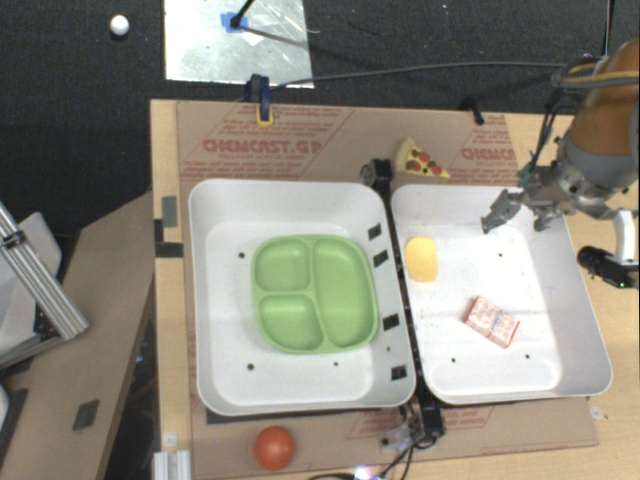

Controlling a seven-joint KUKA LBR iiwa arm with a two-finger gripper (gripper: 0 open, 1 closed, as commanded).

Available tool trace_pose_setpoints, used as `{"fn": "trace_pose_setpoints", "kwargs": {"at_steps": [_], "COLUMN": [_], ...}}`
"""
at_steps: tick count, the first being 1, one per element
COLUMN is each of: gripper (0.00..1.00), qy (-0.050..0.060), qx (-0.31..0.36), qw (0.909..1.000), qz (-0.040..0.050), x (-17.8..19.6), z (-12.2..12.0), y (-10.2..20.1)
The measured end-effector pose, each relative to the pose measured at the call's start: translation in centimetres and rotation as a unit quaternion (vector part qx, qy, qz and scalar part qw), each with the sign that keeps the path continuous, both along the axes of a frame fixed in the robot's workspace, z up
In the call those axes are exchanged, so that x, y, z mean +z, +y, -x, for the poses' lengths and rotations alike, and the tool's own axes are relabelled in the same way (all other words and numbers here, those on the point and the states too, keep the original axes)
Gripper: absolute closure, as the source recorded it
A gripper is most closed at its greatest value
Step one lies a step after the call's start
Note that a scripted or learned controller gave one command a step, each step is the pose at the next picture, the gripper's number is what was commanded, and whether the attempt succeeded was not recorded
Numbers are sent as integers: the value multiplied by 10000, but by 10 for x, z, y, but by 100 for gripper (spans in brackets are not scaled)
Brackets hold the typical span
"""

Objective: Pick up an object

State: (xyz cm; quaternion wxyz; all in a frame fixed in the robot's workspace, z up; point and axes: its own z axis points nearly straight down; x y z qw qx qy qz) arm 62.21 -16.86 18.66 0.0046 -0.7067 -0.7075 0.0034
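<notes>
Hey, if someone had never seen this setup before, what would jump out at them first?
Probably the green tray, bright against the left bin it lies in. Next, the right bin holds a yellow piece near its left wall and a pink box nearer the middle. The claw hangs over that bin's far right corner, with nothing between its fingers.

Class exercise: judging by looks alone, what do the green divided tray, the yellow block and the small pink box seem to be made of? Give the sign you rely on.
Green divided tray: probably moulded plastic; even colour, rounded compartments, soft sheen.
Yellow block: possibly foam or plastic; matte, rounded edges, too small to tell.
Small pink box: likely printed cardboard; flat faces, sharp edges, patterned surface.
</notes>
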Motion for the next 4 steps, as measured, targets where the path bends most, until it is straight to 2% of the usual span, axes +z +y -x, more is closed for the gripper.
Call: {"fn": "trace_pose_setpoints", "kwargs": {"at_steps": [1,3,4], "gripper": [0,0,100], "qy": [-65,-57,-81], "qx": [13,15,24], "qw": [10000,10000,10000], "qz": [11,10,15], "x": [8,-99,-85], "z": [-3,-2,-3], "y": [0,10,10]}}
